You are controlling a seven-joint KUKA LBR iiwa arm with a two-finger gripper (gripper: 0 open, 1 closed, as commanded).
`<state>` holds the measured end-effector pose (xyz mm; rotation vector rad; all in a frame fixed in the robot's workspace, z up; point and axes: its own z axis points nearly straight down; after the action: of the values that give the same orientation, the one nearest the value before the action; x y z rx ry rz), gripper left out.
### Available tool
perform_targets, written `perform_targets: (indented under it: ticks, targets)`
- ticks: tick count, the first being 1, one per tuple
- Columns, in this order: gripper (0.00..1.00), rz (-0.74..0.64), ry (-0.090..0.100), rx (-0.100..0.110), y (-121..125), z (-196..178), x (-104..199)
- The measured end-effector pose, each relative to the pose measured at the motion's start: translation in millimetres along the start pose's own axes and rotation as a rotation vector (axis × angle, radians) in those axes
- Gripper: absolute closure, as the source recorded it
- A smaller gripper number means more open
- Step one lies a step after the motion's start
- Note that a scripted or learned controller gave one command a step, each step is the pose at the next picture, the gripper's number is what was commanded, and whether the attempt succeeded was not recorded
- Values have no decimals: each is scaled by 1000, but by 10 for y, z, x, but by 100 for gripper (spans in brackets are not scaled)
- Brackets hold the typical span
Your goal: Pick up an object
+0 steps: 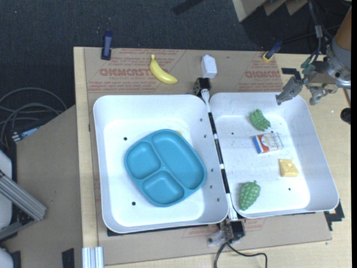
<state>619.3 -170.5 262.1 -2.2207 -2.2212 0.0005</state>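
- So this looks like the approach step: the gripper (303,90) hangs over the far right corner of the right bin (319,149), fingers spread apart with nothing between them. No pick has happened yet as far as I can tell.
- Closest candidate is the upper grape bunch (259,119), sitting in the right bin just below and left of the gripper.
- My guess for the next move: slide inward over one item, line the fingers up either side of it, drop down, then squeeze.
- Count for the right bin: 2 green grape bunches (second one (249,194) near the front edge), 1 small box (268,143), 1 cheese wedge (288,168). So 4 pickable things.
- Left bin (111,121): 1 blue divided plate (164,167).
- Out on the bench behind the bins: 1 banana (161,71).
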Motion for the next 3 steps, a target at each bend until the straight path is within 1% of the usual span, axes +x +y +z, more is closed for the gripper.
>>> perform_targets:
  ticks: [1, 2, 3]
  targets:
    - [0, -1, 1, 3, 399, 924, 224]
    - [0, -1, 1, 4, 463, 1790, 304]
    - [100, -3, -2, -4, 488, 1653, 301]
